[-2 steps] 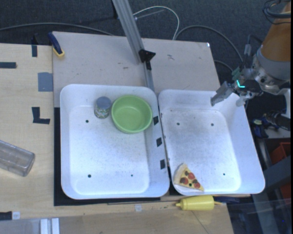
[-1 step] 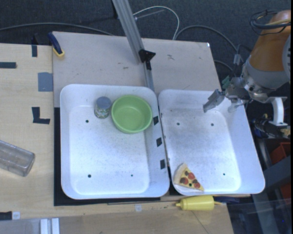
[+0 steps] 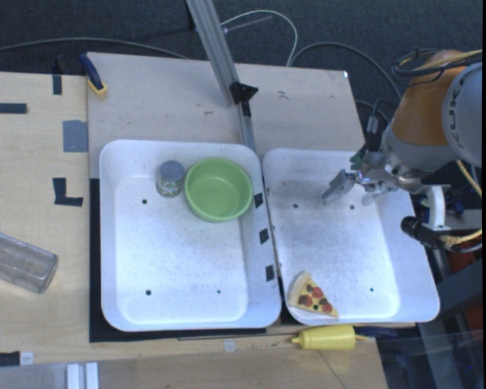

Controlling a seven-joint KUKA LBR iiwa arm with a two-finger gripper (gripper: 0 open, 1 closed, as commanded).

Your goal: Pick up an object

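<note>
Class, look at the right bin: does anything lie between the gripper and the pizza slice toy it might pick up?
Nothing visible does. The gripper hangs over the upper part of the right bin, and the pizza slice toy lies at its lower left corner; bare white floor separates them.

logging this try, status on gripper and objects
Gripper open, nothing between fingers, above right bin. Pizza slice in that bin's near-left corner, untouched. Path clear.

End effector (image 3: 355, 190) hovering, fingers spread, over right bin (image 3: 389, 250) holding pizza slice (image 3: 312, 295); green bowl (image 3: 219, 189) and can (image 3: 170, 178) sitting in left bin (image 3: 146, 298).
</note>
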